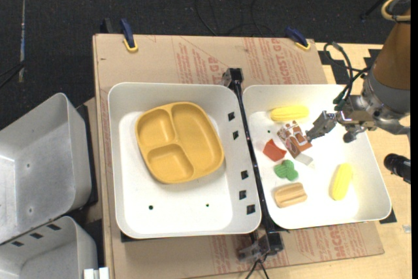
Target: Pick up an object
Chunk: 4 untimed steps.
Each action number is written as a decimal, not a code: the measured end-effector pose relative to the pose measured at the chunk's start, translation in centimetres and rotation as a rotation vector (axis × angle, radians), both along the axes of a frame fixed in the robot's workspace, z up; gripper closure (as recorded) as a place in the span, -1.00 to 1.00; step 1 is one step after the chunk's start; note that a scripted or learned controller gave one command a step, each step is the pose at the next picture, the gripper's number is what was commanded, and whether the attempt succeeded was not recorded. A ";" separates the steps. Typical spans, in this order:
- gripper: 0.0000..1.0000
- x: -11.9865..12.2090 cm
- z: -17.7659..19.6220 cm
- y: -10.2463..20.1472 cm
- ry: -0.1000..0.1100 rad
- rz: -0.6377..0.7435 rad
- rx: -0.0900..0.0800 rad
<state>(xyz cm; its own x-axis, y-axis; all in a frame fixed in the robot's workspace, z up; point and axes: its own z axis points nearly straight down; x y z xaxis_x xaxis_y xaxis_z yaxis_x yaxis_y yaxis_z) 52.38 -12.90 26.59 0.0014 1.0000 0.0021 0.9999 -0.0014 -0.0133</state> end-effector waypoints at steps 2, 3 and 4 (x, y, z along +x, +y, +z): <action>-1.00 0.4 -3.9 -0.5 -0.008 -0.001 -0.002; -1.00 -0.1 -8.9 -1.4 -0.008 -0.002 -0.001; -1.00 -0.5 -13.7 -0.4 -0.008 -0.001 0.000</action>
<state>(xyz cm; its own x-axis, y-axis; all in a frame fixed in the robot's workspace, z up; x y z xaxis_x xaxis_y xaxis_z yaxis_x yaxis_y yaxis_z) 51.91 -13.34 12.85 0.0019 1.0000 0.0018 1.0000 -0.0019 -0.0051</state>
